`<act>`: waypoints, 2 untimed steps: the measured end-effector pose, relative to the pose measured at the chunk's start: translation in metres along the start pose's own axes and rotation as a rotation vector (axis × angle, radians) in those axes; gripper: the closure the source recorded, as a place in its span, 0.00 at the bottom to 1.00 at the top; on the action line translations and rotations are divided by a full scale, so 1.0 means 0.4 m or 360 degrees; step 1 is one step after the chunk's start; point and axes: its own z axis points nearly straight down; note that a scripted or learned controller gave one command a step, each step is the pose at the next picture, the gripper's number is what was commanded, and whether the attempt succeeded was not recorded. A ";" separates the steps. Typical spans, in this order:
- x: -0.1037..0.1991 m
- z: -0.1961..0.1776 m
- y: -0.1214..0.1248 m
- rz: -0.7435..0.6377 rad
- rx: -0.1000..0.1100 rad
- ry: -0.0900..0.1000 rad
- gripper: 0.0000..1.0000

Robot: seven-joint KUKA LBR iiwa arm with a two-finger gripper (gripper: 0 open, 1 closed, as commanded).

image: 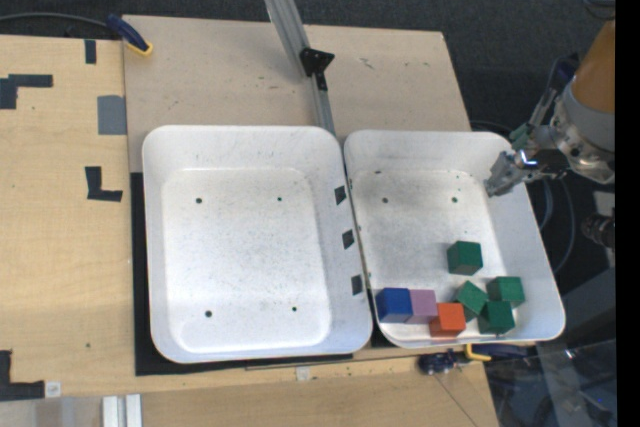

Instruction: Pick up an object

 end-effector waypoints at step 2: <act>0.129 -0.006 0.026 -0.0007 0.0010 0.0004 1.00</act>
